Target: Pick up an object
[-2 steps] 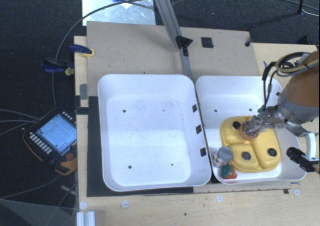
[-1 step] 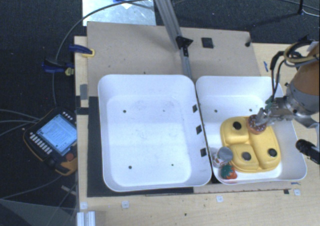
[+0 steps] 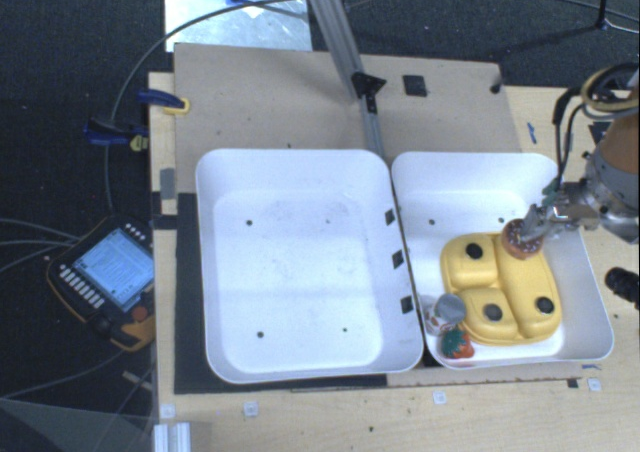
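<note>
Two white bins on desk (image 3: 450, 75). Left bin (image 3: 290, 260) bare. Right bin (image 3: 480, 190): one small grey cup (image 3: 449, 308), one red-green bit (image 3: 456, 343) at front-left corner, one yellow block (image 3: 502, 288) with three dark dots. Gripper (image 3: 521, 239) touching block's back edge, reaching from right. Finger state: cannot tell.

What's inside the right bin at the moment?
The right bin holds a big yellow block with dark studs, and some small items at its near-left corner, too small to identify. The pincer sits over the block's far edge, covering whatever lies beneath.
</note>
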